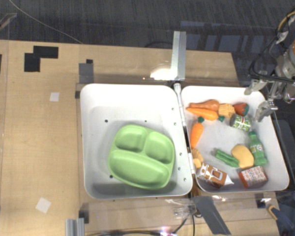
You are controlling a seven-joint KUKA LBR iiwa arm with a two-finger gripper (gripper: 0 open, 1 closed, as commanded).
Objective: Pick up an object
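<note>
Over the far right corner of the right bin, poised above the clutter: claw, grey and hanging from the arm that reaches in from the right. Nothing visible between its tips; whether parted or pressed together cannot be told from this angle. Judged to be the approach step, before any descent or grasp.

Just beside and below the claw: a small can and a red piece, touching a corn cob. Farther left, an orange gourd and a carrot along the bin's inner wall. Nearer the front: a green bottle, a yellow lemon-like lump, a green pod, a red box and a brown carton.

Next move, by the look of it: choosing one target, likely the can as the closest, centring over it, then dropping straight down without nudging its neighbours.

Left bin alongside, holding a green divided plate. Pale wooden bench beneath both.
</note>
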